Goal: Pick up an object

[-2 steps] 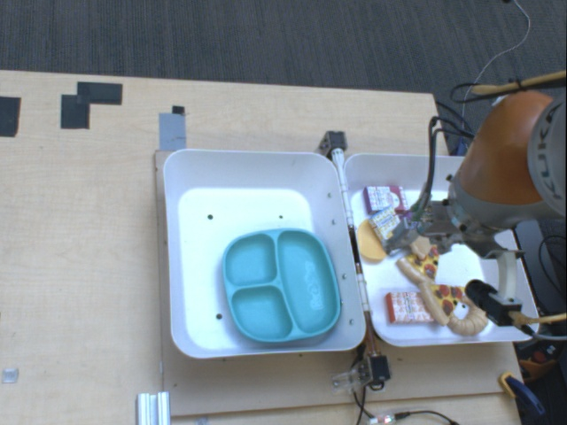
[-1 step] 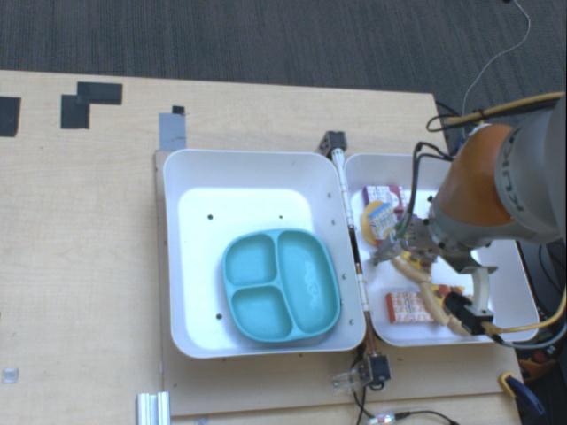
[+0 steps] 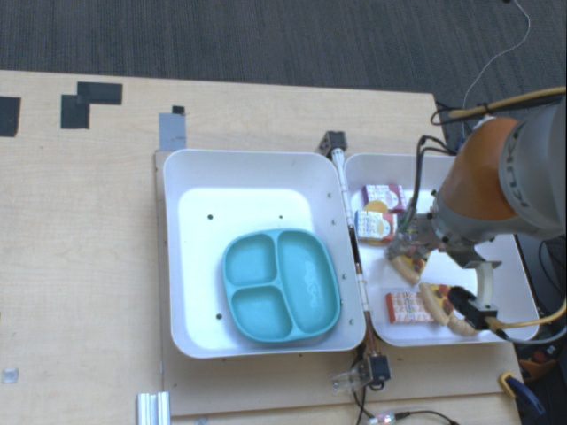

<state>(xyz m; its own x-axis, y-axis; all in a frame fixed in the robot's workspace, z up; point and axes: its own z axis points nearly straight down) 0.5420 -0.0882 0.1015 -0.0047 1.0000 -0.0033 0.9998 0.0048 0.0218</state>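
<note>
The right bin (image 3: 523,264) holds several small items. A pink-labelled carton (image 3: 383,195) lies at its far left, with a white and yellow packet (image 3: 373,226) just below it. Near the front lie a red and white packet (image 3: 405,306) and a tan, bun-like toy (image 3: 446,311). My gripper (image 3: 410,253) hangs low over the bin's left half, directly above a tan and brown item (image 3: 406,266) that it partly hides. I cannot make out whether that item is gripped or merely under the gripper.
The left bin (image 3: 190,237) holds a blue three-section plate (image 3: 282,284). The bins meet at a divider rim (image 3: 348,237) close to my gripper's left. The grey arm with its orange band (image 3: 478,180) covers the right bin's far right side.
</note>
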